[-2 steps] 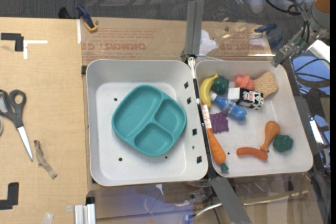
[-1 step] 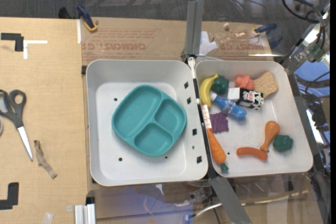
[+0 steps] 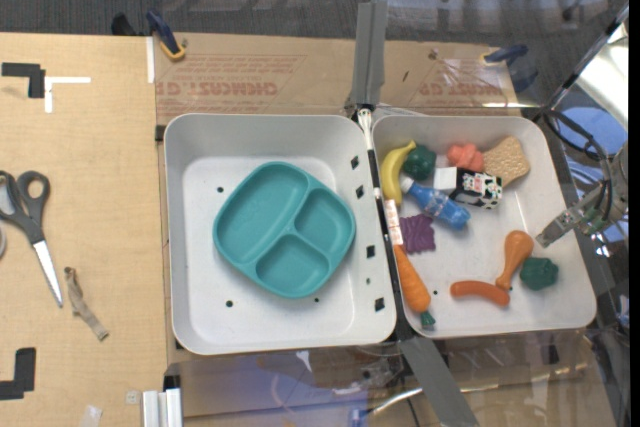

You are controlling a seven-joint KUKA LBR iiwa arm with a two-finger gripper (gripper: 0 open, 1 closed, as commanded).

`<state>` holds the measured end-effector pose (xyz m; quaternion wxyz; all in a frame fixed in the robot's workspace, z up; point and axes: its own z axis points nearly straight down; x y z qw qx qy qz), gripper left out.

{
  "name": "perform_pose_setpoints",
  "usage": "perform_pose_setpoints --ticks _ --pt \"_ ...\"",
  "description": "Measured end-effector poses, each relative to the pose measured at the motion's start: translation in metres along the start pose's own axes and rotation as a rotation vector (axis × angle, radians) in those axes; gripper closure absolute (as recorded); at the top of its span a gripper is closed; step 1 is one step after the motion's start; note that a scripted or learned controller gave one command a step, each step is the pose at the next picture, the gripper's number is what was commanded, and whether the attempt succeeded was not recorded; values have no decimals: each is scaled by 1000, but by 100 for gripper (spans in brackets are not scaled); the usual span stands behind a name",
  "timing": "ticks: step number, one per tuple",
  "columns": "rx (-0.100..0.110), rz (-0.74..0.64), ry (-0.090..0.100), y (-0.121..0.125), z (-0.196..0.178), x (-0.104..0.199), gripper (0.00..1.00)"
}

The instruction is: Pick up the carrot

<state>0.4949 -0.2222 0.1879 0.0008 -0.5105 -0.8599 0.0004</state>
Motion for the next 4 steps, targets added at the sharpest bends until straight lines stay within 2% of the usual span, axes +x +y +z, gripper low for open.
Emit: perform_pose_setpoints --ticks 1,2,3,4 --pt "0 235 1 42 60 47 100" --pt "2 389 1 79 72 93 100" --pt "-1 220 -3 19 41 15 100" --pt "3 950 -1 91 69 75 100"
